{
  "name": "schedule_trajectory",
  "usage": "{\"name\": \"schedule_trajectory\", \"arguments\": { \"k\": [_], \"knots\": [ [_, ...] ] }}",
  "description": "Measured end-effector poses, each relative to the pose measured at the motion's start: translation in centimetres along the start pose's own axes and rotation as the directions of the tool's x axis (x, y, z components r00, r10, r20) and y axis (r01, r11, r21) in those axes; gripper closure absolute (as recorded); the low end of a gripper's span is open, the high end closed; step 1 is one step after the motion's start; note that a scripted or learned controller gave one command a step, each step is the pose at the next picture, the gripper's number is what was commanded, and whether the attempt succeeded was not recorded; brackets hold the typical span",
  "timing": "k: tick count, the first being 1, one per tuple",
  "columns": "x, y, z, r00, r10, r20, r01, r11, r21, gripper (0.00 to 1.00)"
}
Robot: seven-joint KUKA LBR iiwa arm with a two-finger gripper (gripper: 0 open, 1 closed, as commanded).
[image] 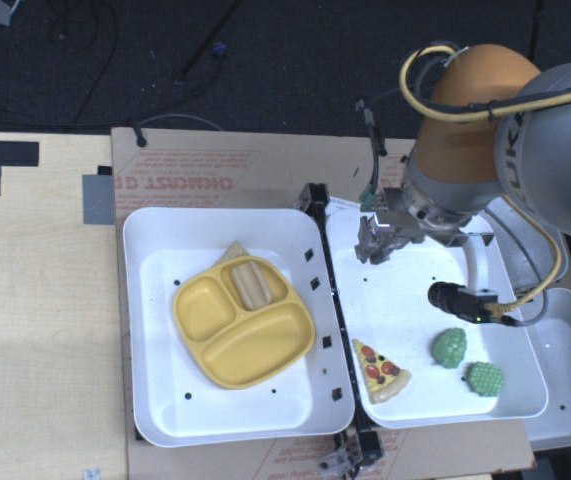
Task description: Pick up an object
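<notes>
the left bin (155, 393) holds a yellow divided tray (255, 348), a tan piece (253, 284) in its far right compartment. the right bin (405, 298) holds a pizza slice (380, 370) near left, and two green toys (449, 347) near right. the gripper (371, 246) hangs over the right bin's far left; released or clenched, i cannot tell.

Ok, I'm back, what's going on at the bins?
The hand is over the far left part of the right bin, holding nothing I can see. A toy pizza slice, a green lump and a knobbly green piece lie at that bin's near side, apart from it. The left bin holds a yellow divided tray with a tan piece in one compartment.
</notes>
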State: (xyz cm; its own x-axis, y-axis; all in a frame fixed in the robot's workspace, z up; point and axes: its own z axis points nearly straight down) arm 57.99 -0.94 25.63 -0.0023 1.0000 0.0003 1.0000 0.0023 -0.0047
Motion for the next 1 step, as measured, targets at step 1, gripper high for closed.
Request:
{"name": "schedule_trajectory", "arguments": {
  "k": [1],
  "knots": [
    [4.77, -0.11, -0.05, 1.0, -0.002, -0.001, 0.002, 1.0, -0.001, 1.0]
  ]
}}
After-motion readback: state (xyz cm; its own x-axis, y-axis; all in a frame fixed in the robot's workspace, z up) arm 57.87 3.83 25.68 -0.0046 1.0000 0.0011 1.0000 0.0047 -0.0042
